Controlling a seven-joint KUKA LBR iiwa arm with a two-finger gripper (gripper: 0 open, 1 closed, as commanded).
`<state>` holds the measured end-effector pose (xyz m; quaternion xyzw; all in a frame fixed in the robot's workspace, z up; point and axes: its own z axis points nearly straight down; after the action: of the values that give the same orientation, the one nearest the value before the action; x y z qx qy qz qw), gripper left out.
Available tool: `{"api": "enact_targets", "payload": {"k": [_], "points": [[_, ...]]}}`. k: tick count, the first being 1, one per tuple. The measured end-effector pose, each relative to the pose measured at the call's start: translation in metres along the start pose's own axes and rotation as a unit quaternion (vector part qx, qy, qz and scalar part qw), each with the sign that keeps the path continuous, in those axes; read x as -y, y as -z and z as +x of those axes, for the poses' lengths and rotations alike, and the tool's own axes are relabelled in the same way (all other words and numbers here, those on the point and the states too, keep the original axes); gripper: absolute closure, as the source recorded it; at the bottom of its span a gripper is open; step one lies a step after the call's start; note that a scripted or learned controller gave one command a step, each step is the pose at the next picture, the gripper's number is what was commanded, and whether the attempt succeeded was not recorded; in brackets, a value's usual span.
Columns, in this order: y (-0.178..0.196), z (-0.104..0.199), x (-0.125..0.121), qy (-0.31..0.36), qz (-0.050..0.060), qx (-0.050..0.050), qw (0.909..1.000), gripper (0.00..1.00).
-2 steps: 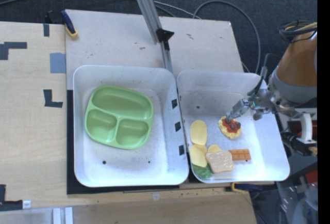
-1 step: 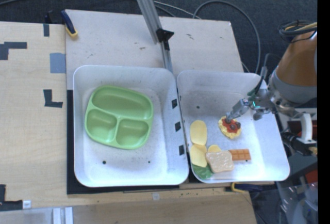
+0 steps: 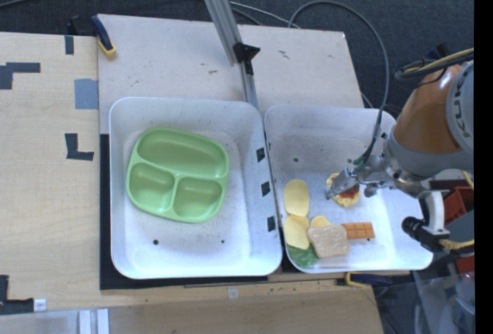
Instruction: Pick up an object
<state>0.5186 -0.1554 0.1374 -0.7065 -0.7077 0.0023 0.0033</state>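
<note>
Your grey two-finger gripper (image 3: 344, 185) sits low in the right white bin (image 3: 308, 125), over a small yellow-and-red toy food piece (image 3: 346, 196); its grip cannot be told. You can read no writing; the green three-compartment plastic plate (image 3: 178, 175) lies in the left white bin (image 3: 123, 248).

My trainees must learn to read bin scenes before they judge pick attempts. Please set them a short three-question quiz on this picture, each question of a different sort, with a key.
1. True or false: the green divided plate lies in the left bin.
2. Multiple choice: the gripper is over which bin? A) left bin B) right bin C) neither
3. Fill in: the slice of bread lies just left of the ______ stick.

Key: 1 true; 2 B; 3 orange.
</note>
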Motion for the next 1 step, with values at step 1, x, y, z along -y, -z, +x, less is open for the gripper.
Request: {"api": "enact_targets", "payload": {"k": [1], "points": [[-0.049, -0.0004, -0.0007, 0.0, -0.004, 0.002, 1.0, 0.0]]}}
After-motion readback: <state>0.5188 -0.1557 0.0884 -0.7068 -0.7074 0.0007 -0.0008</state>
